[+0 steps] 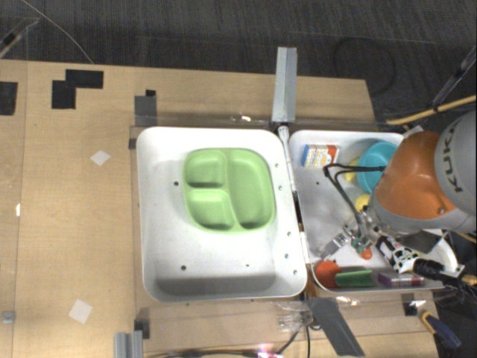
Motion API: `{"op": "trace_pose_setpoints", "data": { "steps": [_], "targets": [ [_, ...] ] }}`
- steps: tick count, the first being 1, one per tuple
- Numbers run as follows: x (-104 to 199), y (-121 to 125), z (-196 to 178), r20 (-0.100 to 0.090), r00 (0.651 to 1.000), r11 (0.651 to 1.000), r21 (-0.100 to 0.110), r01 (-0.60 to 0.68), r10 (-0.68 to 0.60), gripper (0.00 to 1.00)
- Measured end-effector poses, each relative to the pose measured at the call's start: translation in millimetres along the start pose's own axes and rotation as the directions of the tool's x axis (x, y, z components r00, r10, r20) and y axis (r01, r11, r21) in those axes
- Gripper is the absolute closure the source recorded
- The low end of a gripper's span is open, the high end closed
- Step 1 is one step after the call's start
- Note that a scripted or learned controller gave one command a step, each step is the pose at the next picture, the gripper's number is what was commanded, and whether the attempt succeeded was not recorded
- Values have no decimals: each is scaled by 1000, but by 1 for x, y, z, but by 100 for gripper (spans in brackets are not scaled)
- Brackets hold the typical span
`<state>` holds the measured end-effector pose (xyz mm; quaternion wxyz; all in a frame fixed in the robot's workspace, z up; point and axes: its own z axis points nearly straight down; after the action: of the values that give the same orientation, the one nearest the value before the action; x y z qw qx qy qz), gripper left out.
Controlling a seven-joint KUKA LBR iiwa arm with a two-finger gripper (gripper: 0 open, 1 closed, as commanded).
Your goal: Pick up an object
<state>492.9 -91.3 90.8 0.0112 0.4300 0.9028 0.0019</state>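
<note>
**Gripper low in the right bin, among small objects**

Nearest the front wall of the right bin [313,200] we see a green marker-like bar [353,277] lying flat, touching a rounded red-orange piece [325,271], with a purple pen [399,280] just beside it. Just above them our gripper [356,237] hangs over the bin floor; we cannot tell how its jaws stand or whether anything is between them. Farther back lie a glossy blue cup [377,164] and a small printed box [319,155]. In the left bin [160,222] rests a smooth green sectioned tray [227,189].
</note>
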Motion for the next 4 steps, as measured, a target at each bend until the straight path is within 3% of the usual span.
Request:
{"op": "trace_pose_setpoints", "data": {
  "steps": [1, 2, 3, 4],
  "targets": [
    [-62, 26, 3, -6, 999, 999, 2, -46, 46, 0],
    [-41, 48, 2, -6, 1000, 1000, 3, 28, -28, 0],
    [-5, -4, 0, -4, 992, 992, 0, -128, 128, 0],
    [-56, 66, 4, -6, 978, 978, 3, -209, 209, 0]
  ]
}}
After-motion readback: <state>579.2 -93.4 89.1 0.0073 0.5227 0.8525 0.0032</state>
